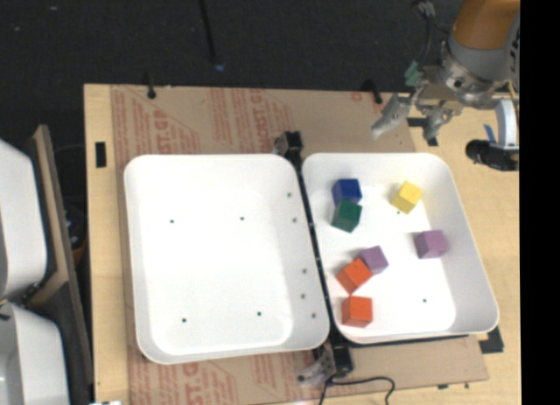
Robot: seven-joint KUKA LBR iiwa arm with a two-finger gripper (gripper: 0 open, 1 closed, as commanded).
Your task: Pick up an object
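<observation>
Holding seven cubes, right bin [468,246]: two orange, two purple, one blue, green, yellow; claw [411,123] spread.

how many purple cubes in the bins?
2, both in the right white bin: one small purple cube near its right wall, the other purple cube mid-bin, touching an orange cube. Nothing looks stacked, so none seems hidden.

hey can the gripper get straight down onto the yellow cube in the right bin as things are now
Probably yes. The yellow cube sits apart from the other blocks, with bare bin floor on every side, and the gripper hangs just beyond the bin's far rim.
</observation>
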